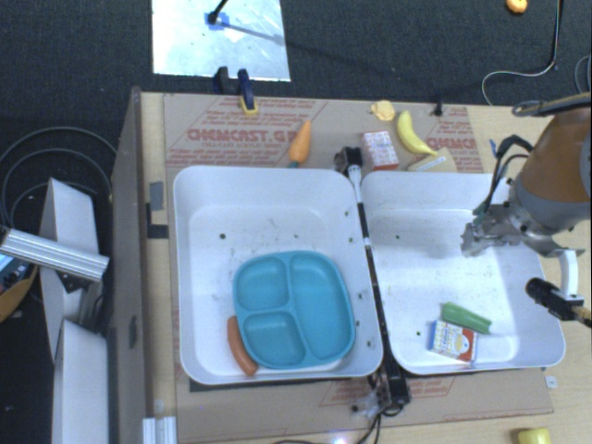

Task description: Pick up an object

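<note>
The left bin (199,211) holds a blue divided plate (293,309) in its near half, three compartments facing up. Just left of the plate's near corner lies an orange sausage-shaped piece (240,346), touching or almost touching the plate's edge and running along the bin's near-left corner.

Beyond the bins, on the brown cardboard sheet (231,132) that covers the far part of the counter, a toy carrot (299,142) lies near the far rim of the left bin. Further right sit a small printed box (380,149), a yellow banana (410,134) and a small pale yellow piece (383,111), all close together above the seam between the two bins.

The right bin (416,211) has two things in its near-right part: a green oblong piece (465,317), and just nearer than it a small red and white carton (452,342) lying flat. The two are side by side and look to be touching or nearly so.

The arm (560,169) comes in from the right over the right bin's far-right part. Its gripper (478,237) sits above the bin floor, well apart from the green piece and the carton; whether its jaws are parted or closed cannot be told from here, and nothing is seen in its grasp.
</note>
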Controlling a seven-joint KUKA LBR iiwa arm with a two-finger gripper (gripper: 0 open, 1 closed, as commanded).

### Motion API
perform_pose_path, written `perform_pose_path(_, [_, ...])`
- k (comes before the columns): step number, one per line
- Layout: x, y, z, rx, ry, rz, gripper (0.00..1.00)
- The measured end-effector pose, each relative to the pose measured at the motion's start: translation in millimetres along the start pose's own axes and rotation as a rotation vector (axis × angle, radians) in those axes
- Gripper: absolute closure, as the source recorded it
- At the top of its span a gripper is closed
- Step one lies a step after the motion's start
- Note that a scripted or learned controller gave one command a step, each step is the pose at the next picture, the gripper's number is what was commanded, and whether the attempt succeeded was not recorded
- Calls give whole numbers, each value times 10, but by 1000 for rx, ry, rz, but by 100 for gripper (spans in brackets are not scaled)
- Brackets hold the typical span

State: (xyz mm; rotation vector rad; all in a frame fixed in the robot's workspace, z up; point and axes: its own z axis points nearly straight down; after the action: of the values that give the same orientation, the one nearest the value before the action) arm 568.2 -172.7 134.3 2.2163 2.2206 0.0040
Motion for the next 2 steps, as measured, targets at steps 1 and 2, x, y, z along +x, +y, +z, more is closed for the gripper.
perform_pose_path(1, [-362, 78, -788, -4, -3, 3, 100])
perform_pose_path(2, [207, 189, -903, 0, 2, -8, 100])
